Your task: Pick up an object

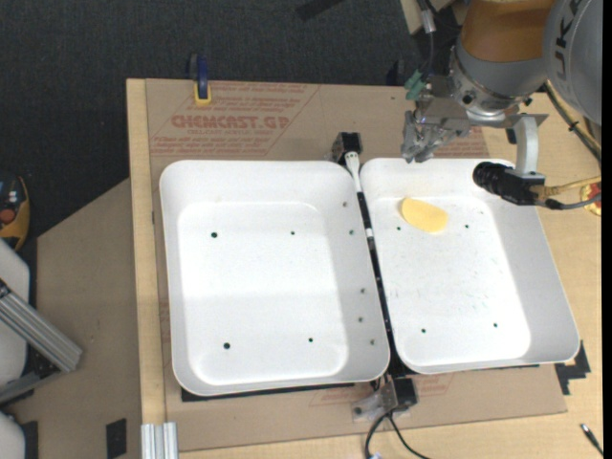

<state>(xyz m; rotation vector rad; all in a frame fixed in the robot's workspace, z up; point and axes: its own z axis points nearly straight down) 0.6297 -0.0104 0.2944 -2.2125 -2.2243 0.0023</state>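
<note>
Nearest of all, a small black connector (387, 395) with a cable is seen at the bench's front edge, just at the gap between the 2 bins. Both bins are set side by side on a brown board (143, 218), with a thin black strip (368, 247) run between their inner rims. The left bin (168, 256) and the right bin (562, 314) are each marked with 4 small dark dots on the floor.

Farther back, a flat, oval yellow object (424, 214) is found lying on the floor of the right bin, in its far left part, close to the far wall and roughly between the 2 far dots.

Beyond it, the gripper (419, 151) is held over the far rim of the right bin, near its left corner, pointed downward and apart from the yellow object. Whether the gripper is open or closed cannot be told from this slant. Above it, the arm's orange band (507, 12) is seen at the top right.

Farthest away, red lettering (231, 120) is printed on the board, and a blue clamp (201, 73) is fixed at its far left edge.
</note>
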